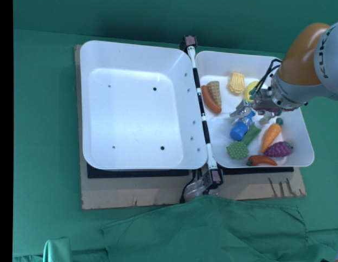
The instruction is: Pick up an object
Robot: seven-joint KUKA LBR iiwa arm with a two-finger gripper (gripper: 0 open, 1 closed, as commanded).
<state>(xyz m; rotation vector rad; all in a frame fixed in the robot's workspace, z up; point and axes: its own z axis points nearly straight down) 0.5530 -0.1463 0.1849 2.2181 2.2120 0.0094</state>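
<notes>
A blue toy object [239, 130] is seen lying near the middle of the right bin [300, 160], directly below the gripper [246, 113], whose metal fingers are lowered to just above or against its upper end; whether they are parted or closed on it cannot be told from this angle. Around the blue piece, a green studded toy [237, 149] is placed just below, an orange carrot [271, 136] and a purple grape cluster [278, 149] to the right, and a red chili [261, 160] along the near wall. Toward the far side, a hot dog [211, 99], a waffle cone [214, 91] and a yellow corn piece [236, 83] are found. The left bin [92, 53] is seen beside it.
</notes>
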